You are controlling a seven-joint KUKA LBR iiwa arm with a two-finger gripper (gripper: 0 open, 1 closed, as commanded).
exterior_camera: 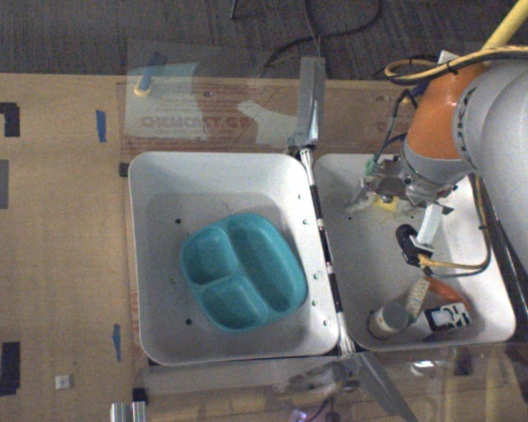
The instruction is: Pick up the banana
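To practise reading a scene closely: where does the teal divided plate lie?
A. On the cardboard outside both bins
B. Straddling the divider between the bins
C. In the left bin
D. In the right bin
C: the teal divided plate lies flat on the floor of the left bin, wholly inside its walls, while the arm reaches into the right bin.

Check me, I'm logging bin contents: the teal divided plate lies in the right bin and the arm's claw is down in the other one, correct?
Not quite. The camera view shows the teal divided plate in the left bin. The claw is down in the right bin, so it is indeed in the other one.
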